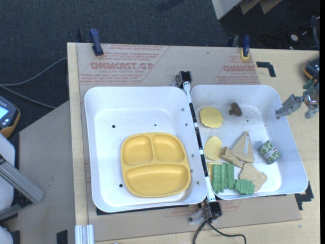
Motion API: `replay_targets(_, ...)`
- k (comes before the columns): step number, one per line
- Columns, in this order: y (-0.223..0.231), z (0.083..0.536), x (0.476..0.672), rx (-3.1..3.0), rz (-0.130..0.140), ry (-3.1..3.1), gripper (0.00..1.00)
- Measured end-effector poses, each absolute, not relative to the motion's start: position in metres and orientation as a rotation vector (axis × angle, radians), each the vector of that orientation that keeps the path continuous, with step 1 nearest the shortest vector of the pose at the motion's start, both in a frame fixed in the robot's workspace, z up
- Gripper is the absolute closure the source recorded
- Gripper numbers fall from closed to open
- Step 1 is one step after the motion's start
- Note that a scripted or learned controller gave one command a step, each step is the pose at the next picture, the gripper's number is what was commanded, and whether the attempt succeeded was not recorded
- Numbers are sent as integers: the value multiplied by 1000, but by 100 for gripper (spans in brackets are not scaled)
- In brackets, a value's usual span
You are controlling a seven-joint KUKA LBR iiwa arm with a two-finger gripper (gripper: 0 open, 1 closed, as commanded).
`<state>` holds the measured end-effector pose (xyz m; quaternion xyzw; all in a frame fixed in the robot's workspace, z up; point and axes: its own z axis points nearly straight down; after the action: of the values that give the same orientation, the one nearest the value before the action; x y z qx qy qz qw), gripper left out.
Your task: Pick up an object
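Note:
The right bin (284, 136) holds several small toy foods: a round yellow disc (210, 117), a small brown lump (234, 109), a yellow oval slice (213, 147), tan wedge pieces (242, 147), a tan toast slice (253, 176), green bean pods (222, 177), a bumpy green piece (245, 187) and a green-and-white packet (269, 152). My gripper (294, 111) hangs over the bin's upper right edge, partly cut off by the frame. It looks open, with nothing between its fingers. It stands apart from every item, up and right of the packet.
A yellow divided plate (154, 164) lies in the left bin (101, 111). A black divider strip (195, 131) runs between the bins. Blue clamps (95, 40) (246, 49) hold the cardboard sheet at the back. The bench edge runs along the right.

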<state>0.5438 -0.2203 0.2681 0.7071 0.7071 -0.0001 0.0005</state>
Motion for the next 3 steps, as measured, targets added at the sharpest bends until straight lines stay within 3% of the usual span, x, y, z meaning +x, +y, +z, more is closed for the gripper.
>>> replay_targets(1,-222,135,567,2228,-7,2230,0)
replay_targets(2,-219,86,526,2222,18,2224,0)
replay_targets(3,-223,97,526,2214,8,2220,100)
